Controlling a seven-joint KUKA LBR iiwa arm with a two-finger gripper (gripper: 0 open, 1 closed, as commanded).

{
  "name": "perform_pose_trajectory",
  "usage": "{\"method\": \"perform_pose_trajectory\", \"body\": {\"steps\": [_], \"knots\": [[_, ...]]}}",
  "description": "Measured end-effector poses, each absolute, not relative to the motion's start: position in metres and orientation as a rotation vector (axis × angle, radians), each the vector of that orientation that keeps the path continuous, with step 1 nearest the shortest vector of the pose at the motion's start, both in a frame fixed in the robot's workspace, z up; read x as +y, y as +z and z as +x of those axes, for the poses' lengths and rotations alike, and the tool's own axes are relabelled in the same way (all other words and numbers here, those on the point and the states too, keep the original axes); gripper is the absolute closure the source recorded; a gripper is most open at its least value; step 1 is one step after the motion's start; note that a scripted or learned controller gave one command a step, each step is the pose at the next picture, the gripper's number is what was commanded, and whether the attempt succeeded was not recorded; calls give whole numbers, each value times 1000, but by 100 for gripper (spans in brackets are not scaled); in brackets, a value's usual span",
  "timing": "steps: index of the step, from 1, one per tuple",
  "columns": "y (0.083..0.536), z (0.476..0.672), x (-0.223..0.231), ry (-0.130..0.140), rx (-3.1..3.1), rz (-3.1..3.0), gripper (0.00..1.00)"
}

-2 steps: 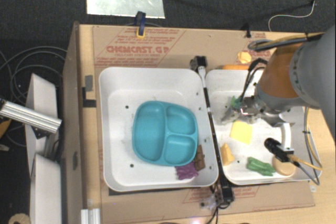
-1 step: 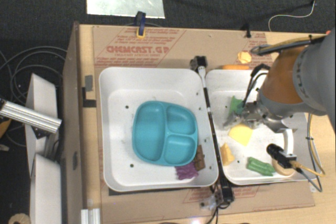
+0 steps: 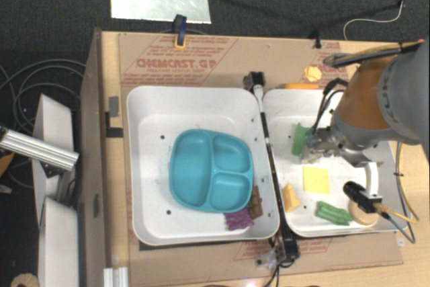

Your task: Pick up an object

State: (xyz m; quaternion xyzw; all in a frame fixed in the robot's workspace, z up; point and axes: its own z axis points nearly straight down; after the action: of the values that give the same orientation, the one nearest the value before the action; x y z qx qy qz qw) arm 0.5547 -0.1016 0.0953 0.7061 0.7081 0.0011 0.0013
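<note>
Gripper (image 3: 311, 148) down low in the right bin (image 3: 306, 228), about the middle, a bit toward the left wall. Open or closed? Cannot tell from here. Hangs from a fat grey arm (image 3: 403, 94) with an orange band (image 3: 366, 101), in from the right, bent over the far right part of the bin and pointing down and to the left.

Just left of the gripper, a green block (image 3: 299, 138), standing up, right against it or almost. Cannot tell if held.

On the near side of the gripper, close by, a flat yellow square (image 3: 316, 179) on the bin floor. More to the near and left, a small yellow wedge (image 3: 289, 197) by the left wall. Close to the near edge, a lumpy green thing (image 3: 333, 213). At the far edge, a bit of something orange (image 3: 302, 85).

In the left bin (image 3: 144, 144), a blue plate (image 3: 211, 171) with three parts. By its near right edge, a purple thing (image 3: 236, 220) and a brown thing (image 3: 256, 203), side by side.
</note>
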Motion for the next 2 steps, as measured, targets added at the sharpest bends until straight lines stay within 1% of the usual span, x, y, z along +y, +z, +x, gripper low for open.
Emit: {"method": "perform_pose_trajectory", "body": {"steps": [1, 2], "knots": [[187, 585, -128, 10, 2217, 2208, 100], [182, 582, -126, 2, 2224, 2215, 0]]}}
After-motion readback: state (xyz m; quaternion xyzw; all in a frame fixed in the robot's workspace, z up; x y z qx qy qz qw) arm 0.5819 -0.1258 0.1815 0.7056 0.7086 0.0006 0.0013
